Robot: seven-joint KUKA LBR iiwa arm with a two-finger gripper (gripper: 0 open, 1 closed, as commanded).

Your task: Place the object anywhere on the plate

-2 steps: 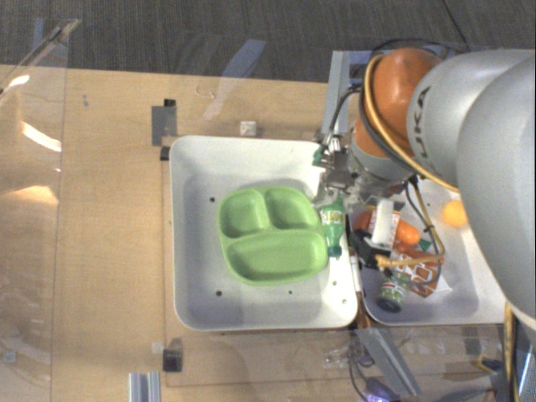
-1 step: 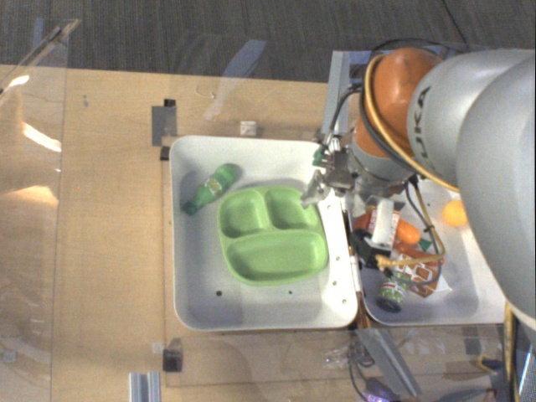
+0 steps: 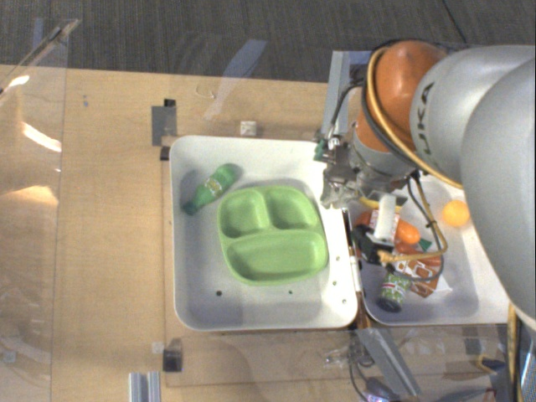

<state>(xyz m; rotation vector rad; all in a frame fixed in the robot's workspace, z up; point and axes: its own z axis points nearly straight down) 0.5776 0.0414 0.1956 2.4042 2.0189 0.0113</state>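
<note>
Camera view is showing the arm's hand (image 3: 347, 193) hovering at the right bin's (image 3: 469, 304) left edge above cluttered objects (image 3: 400, 262), grip state unclear, needing a centred descent before carrying anything to the green plate (image 3: 272, 234).

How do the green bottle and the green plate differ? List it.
The green bottle is small, narrow and darker; the green plate is broad, paler and split into three compartments. The bottle lies tilted by the left bin's upper left corner; the plate sits flat mid-bin. Both are green and rest in that bin.
</note>
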